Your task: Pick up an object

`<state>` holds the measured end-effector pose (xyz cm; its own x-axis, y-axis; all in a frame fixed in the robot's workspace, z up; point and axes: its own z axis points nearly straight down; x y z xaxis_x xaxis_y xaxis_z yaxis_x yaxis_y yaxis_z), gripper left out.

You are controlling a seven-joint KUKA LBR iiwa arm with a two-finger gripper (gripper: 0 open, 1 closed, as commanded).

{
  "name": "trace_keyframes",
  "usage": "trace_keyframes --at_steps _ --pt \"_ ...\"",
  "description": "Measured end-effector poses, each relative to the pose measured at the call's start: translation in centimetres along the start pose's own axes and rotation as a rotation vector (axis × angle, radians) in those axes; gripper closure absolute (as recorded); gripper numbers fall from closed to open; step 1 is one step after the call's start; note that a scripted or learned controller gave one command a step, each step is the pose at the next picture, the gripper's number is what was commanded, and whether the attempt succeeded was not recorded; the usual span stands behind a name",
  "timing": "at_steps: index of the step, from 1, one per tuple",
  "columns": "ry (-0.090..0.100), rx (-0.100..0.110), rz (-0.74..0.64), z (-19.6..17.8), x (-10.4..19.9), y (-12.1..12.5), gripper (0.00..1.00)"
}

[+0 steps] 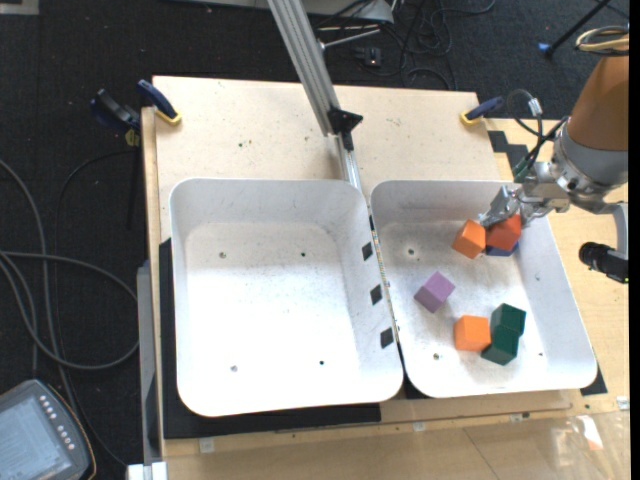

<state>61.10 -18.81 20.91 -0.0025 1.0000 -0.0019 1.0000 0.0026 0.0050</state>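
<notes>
**Grasp unconfirmed; crowding risk in right bin**

Nearest in the right bin (570,313), a green block (505,332) touches an orange block (472,332); a purple block (434,292) lies apart. Farther back, the gripper (503,215) sits over an orange cube (470,239) and a red-orange block (504,235) with blue beneath. Jaw state cannot be told. Probable faults: a nudge, a double catch, or a slip on lifting.

Grey arm (600,118) slanting in, wrist low
</notes>
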Motion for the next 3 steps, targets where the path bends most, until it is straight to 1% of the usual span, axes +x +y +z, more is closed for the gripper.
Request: trace_keyframes --at_steps 1,2,3 --pt "0.003 0.006 -0.005 0.7 5.4 0.2 1.00" --pt "0.005 0.005 -0.006 -0.5 11.6 -0.4 1.00" --pt "0.004 0.007 -0.006 -0.6 16.2 -1.1 1.00"
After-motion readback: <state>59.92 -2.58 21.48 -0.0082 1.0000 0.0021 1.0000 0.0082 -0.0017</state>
